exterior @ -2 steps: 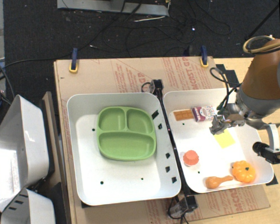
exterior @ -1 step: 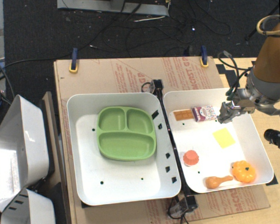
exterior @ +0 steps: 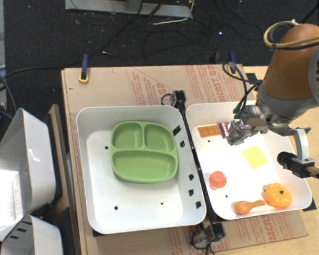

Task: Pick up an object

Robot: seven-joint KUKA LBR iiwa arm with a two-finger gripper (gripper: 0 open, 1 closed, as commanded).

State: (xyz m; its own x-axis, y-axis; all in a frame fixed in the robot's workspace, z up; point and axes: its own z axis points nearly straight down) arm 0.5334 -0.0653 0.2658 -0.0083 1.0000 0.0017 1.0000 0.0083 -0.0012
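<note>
Camera view, looking down on the bench. My gripper (exterior: 235, 133) sits in the upper part of the right bin (exterior: 299, 197), right of centre in the frame, low over the bin floor. I cannot tell its state — the wrist and orange band hide it from above, and nothing shows between its tips.

Objects in the right bin:
- A flat orange-brown rectangle (exterior: 207, 131) lies at the upper left of the bin, with a small pink-purple piece (exterior: 223, 129) just beside it on its right, close against my gripper.
- A flat yellow square (exterior: 255, 157), tilted, lies below and right of the gripper, apart from it.
- A squat red-orange cap-shaped item (exterior: 217, 179) sits near the bin's left wall, mid-height.
- An orange pumpkin (exterior: 277, 195) with a green spot on top sits at the lower right; an orange gourd-shaped piece (exterior: 248, 205) lies just left of it.

Left bin (exterior: 92, 170): a green three-compartment plate (exterior: 144, 152) rests flat, centre frame.
</note>
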